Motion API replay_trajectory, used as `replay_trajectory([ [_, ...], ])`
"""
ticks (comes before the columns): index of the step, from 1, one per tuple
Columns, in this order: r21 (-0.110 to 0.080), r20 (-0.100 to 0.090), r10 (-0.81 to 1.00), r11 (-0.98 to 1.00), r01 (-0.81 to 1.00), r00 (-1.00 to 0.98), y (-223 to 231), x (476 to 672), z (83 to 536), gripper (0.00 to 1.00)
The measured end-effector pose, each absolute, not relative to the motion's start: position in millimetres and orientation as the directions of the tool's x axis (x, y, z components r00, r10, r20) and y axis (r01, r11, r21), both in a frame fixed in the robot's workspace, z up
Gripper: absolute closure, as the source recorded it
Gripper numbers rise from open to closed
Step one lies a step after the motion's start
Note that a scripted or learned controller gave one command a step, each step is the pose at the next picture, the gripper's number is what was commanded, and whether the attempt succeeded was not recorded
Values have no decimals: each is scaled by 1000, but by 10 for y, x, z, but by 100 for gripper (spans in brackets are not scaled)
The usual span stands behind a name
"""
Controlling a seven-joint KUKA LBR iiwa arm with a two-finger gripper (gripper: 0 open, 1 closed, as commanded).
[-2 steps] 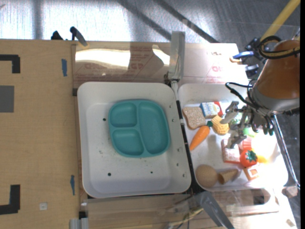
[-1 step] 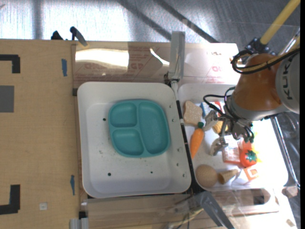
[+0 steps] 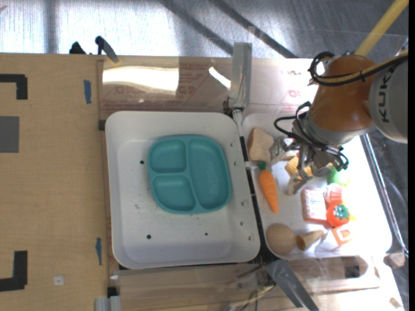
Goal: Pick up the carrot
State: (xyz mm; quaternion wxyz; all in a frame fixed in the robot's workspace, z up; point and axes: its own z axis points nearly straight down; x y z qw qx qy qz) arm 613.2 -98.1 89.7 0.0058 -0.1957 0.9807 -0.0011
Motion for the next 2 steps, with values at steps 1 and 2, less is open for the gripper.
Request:
replay_trajectory([
  [1,-1,-12,-120,993,-120,-993,-914,5953,898,0],
  [2,-3,-25,-122,993,-122,-992,-902,5992,1041,100],
])
